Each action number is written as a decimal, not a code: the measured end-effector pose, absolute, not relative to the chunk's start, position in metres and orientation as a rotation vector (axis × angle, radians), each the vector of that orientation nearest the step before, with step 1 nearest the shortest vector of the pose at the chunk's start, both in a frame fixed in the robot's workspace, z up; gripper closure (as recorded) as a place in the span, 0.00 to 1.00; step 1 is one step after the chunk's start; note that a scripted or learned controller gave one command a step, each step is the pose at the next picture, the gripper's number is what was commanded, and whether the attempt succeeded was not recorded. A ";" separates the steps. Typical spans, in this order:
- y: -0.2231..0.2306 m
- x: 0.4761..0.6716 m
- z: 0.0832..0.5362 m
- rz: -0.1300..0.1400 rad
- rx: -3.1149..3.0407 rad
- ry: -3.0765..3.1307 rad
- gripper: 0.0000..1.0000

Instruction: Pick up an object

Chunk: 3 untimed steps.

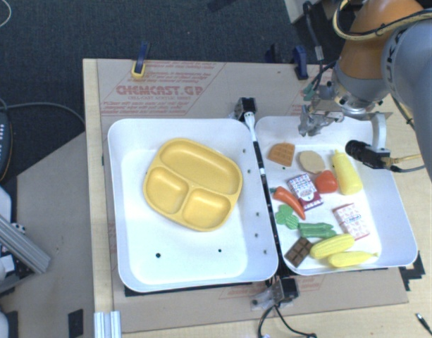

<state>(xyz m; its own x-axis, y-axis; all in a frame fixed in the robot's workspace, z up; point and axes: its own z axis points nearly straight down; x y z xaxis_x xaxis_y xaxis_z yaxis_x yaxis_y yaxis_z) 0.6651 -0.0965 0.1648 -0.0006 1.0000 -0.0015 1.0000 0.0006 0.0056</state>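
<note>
Metal gripper (313, 125) above right bin's (399, 217) far edge, grip unreadable, glossy plastic toy food, smooth yellow 3-compartment tray (193, 183)

Both bins are white: the left bin (131, 252) holds a plain yellow divided plate (193, 184), and the right bin (402, 220) holds a mix of small coloured items. At its far end lie a tan-orange cracker (281, 153) and a beige oval piece (312, 162). Beside them are a red tomato (327, 182) and a pale yellow corn cob (347, 172). Nearer sit a red-orange chilli (289, 200), a green piece (306, 226), a brown chocolate bar (298, 251), and two more yellow pieces (340, 252). Two small packets (303, 189) carry red, white and purple print. The arm (381, 37) is grey with an orange band. The bench board (159, 86) is tan with red lettering.
</note>
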 end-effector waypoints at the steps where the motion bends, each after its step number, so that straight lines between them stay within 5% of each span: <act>1: -0.097 0.667 0.220 0.008 2.216 2.217 1.00; 3: -0.041 0.582 0.213 -0.003 2.223 2.227 1.00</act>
<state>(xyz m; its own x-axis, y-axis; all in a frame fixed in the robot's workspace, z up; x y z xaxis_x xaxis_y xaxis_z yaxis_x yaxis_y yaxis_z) 0.5819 -0.0409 0.2128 -0.0017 1.0000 0.0021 1.0000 0.0017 -0.0050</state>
